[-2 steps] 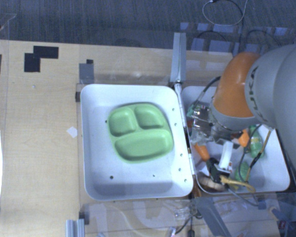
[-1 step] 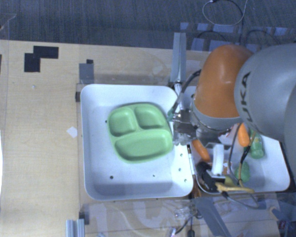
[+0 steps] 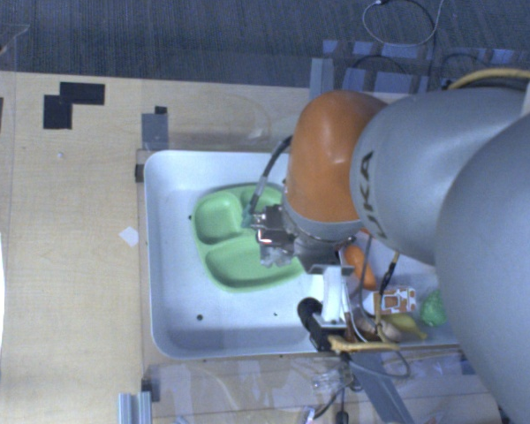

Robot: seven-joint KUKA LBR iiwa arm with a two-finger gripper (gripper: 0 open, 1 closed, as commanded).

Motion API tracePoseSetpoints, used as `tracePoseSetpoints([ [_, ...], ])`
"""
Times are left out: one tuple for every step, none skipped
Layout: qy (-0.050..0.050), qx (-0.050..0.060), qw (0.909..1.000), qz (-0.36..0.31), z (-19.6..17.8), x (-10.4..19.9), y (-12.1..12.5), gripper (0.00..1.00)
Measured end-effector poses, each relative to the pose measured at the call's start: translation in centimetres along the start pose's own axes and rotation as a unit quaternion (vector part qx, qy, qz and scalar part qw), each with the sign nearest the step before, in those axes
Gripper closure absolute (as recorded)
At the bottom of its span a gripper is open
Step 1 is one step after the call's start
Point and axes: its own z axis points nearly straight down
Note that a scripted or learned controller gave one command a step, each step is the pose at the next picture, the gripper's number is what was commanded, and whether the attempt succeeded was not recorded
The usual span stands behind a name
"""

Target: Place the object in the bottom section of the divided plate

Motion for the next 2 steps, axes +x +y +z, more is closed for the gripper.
tracePoseSetpoints([
  [0.0,0.0,1.0,0.0,0.0,0.0,0.0,0.0],
  [0.001,-0.001,1.0,-0.002,-1.1,0.1,0.1,1.0],
])
